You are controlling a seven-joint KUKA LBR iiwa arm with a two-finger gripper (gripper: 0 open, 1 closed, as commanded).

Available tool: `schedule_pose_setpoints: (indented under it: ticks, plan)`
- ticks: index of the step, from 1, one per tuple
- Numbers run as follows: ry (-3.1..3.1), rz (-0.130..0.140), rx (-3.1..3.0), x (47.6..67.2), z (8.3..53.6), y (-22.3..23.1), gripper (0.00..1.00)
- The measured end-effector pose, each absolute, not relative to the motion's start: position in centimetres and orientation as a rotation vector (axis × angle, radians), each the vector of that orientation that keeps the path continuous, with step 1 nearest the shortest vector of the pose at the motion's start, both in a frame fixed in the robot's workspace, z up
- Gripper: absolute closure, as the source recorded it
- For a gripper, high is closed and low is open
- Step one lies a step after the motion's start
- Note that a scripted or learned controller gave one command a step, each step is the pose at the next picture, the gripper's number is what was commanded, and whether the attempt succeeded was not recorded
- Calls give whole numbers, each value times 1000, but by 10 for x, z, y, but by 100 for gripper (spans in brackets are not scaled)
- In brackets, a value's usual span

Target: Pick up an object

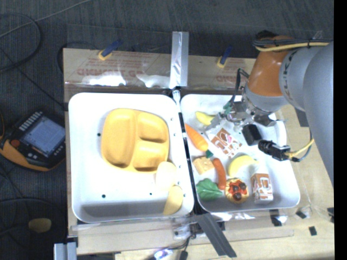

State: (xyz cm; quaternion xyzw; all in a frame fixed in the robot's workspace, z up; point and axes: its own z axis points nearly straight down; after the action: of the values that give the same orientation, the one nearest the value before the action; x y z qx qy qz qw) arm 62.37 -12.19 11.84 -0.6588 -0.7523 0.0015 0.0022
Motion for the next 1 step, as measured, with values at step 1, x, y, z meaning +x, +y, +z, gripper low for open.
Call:
schedule_pose_setpoints:
  ticks: [1]
  plan:
    - [-2309, -9, -2137, 618, 89, -125, 0]
